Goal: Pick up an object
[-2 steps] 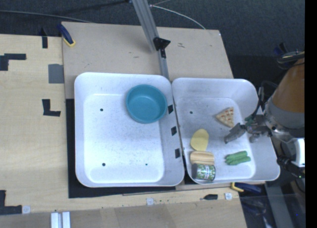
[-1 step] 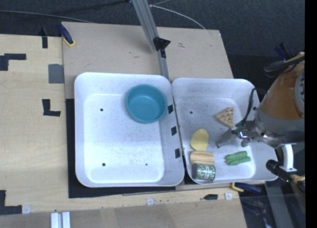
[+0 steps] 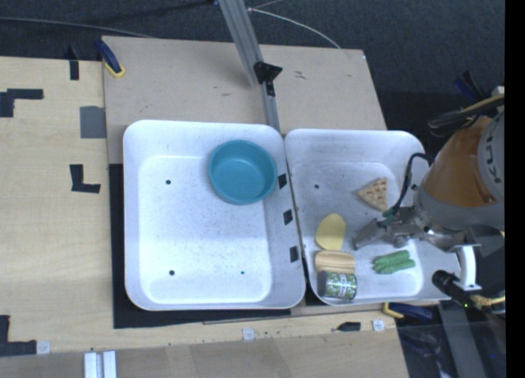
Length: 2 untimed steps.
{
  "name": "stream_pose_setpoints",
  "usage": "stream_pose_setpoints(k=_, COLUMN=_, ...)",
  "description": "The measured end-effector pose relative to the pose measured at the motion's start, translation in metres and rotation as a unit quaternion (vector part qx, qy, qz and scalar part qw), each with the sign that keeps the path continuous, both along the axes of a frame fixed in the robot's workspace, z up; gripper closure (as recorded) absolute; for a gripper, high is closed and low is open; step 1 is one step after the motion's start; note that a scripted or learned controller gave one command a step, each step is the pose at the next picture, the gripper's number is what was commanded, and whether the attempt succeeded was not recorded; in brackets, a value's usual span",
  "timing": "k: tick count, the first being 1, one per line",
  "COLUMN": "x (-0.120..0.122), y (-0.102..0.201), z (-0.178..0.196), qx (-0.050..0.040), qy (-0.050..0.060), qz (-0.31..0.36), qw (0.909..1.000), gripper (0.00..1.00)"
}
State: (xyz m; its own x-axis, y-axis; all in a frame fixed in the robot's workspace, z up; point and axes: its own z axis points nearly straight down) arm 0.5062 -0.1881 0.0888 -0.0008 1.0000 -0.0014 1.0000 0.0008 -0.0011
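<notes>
Looking down at a slant from the fixed camera, we see a pale wooden worktop [image 3: 49, 204] carrying two shallow white bins side by side. The left bin [image 3: 156, 278] holds a round blue bowl [image 3: 242, 171] near its far right corner, upright and apart from everything else.

The right bin [image 3: 328, 151] holds the smaller things. A tan waffle-patterned wedge [image 3: 374, 193] lies toward the middle right. Nearer us, a pale yellow rounded piece [image 3: 330, 231] sits just above a tan bread-like roll [image 3: 335, 261], and the two look to be touching. Just below the roll, against the bin's near rim, lies a green can [image 3: 337, 286] on its side. A green pod-like piece [image 3: 394, 263] lies to the right of the roll, near the bin's right wall.

The arm [image 3: 463, 179] reaches in from the right, its orange band above the wrist. Its jaws [image 3: 365, 237] point left, low over the right bin, between the wedge and the green pod and just beside the yellow piece. We cannot tell whether they are spread or pressed together, and we see nothing pinched between them.

A grey metal bar [image 3: 242, 28] runs down from the far side toward the gap between the bins.
</notes>
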Motion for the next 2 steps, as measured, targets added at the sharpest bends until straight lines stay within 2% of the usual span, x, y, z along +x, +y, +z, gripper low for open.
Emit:
stream_pose_setpoints(k=1, x=0.001, y=-0.001, z=0.012, qx=-0.002, qy=-0.003, qz=0.0, qw=1.0, gripper=1.0)
stream_pose_setpoints(k=2, x=-0.003, y=0.001, z=0.055, qx=0.0006, qy=-0.001, qz=0.0, qw=1.0, gripper=1.0)
